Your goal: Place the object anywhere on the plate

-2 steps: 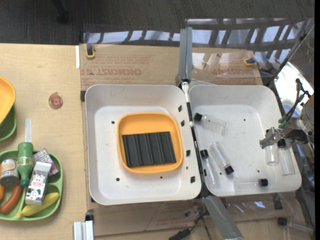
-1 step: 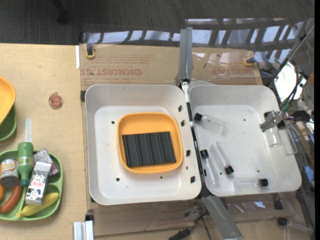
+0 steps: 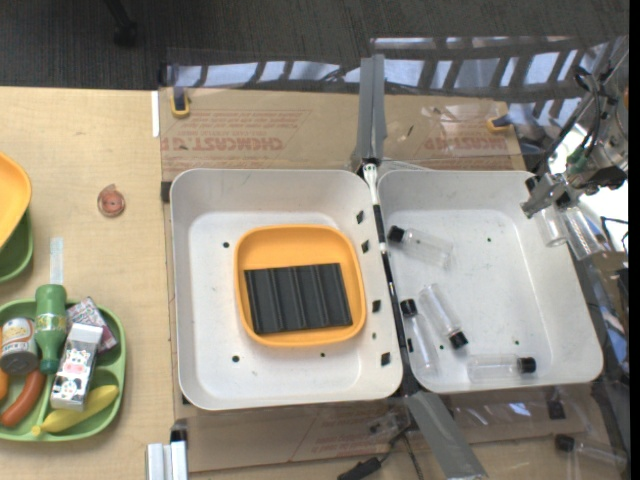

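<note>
An orange plate [image 3: 256,252] lies in the middle of the left bin [image 3: 200,298]. A dark grey ridged block [image 3: 299,298] rests flat on the plate and covers most of its floor. Several clear vials with black caps lie in the right bin [image 3: 500,268]: one [image 3: 420,247] near the upper left, one [image 3: 443,316] in the middle, one [image 3: 498,368] along the front wall. My gripper [image 3: 549,196] hangs at the right bin's far right corner, above the rim, away from the plate. A clear vial-like piece [image 3: 562,230] shows just below it; whether it is held is unclear.
Left of the bins, the wooden table carries a green tray [image 3: 105,393] of toy food, a yellow bowl [image 3: 10,203] and a small pink disc [image 3: 112,201]. Cardboard [image 3: 260,133] lies under the bins. A grey divider bar [image 3: 371,108] runs between them at the back.
</note>
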Controlling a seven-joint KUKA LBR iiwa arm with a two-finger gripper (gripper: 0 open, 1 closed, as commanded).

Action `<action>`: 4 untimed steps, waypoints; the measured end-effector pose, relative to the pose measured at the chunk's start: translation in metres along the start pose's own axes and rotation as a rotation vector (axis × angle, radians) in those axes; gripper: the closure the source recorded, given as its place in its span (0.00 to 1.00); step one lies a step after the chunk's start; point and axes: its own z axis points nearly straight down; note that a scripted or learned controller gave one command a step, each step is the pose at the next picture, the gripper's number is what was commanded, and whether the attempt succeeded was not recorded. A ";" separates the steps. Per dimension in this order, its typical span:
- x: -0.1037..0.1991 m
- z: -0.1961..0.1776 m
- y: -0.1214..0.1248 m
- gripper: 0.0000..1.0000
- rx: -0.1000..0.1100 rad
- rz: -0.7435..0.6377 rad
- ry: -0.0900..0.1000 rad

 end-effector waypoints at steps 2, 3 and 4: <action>-0.049 0.021 0.069 1.00 -0.004 -0.585 -0.003; -0.047 0.055 0.057 1.00 -0.003 -0.862 0.000; -0.047 0.005 0.058 1.00 -0.005 -1.074 -0.003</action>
